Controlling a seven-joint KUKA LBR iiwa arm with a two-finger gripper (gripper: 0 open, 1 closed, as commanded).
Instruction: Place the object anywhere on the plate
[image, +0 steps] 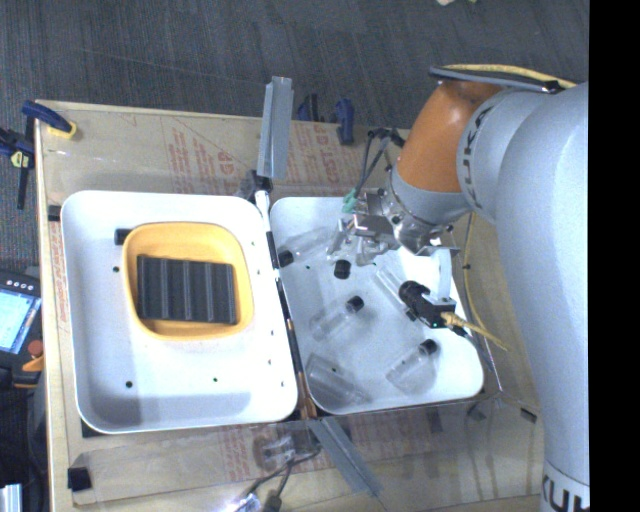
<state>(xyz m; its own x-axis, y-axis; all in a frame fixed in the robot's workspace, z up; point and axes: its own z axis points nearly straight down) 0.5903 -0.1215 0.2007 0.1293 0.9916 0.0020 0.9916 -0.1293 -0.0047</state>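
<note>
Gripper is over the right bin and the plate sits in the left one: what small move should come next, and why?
Probably a short descent toward one small clear vial. The gripper hangs at the right bin's upper edge, with several small clear vials lying scattered below it. I can't make out anything between the jaws. The yellow plate in the left bin carries a dark ridged block, so picking comes before carrying.

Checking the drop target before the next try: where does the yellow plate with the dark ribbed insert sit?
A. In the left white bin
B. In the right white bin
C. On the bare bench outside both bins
A: the yellow plate with the dark ribbed insert lies inside the left white bin, apart from the arm's tool over the right white bin.
</note>
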